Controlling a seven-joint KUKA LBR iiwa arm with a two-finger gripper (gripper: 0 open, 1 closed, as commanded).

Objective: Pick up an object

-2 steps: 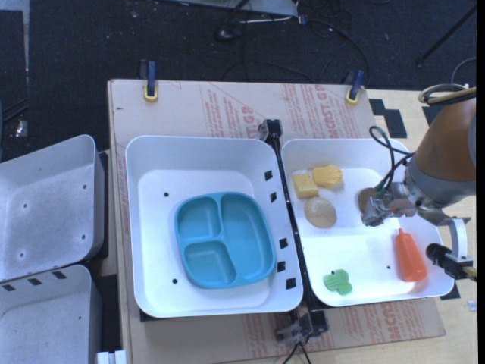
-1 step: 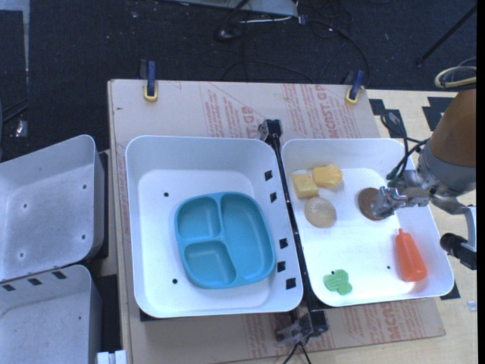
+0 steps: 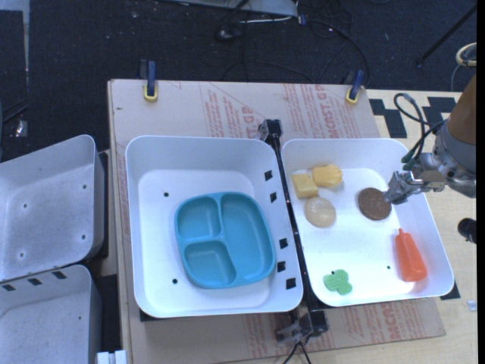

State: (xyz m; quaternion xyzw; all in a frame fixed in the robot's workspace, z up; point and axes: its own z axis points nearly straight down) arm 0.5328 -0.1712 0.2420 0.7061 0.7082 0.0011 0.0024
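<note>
The right bin (image 3: 424, 203) holds several small items: a brown round disc (image 3: 373, 204), a beige round piece (image 3: 320, 212), two yellow blocks (image 3: 316, 180), a green toy (image 3: 338, 281) and an orange bottle (image 3: 410, 255). My gripper (image 3: 395, 192) comes in from the right and hangs just at the right edge of the brown disc, low over the bin. Nothing shows between its fingers. The left bin (image 3: 151, 165) holds a blue divided tray (image 3: 224, 239).
A black divider (image 3: 286, 211) runs between the two bins. Yellow clamps (image 3: 151, 89) sit at the back edge of the wooden board. Spare white bins (image 3: 45, 203) stand off to the left, and cables trail near the arm (image 3: 413, 120).
</note>
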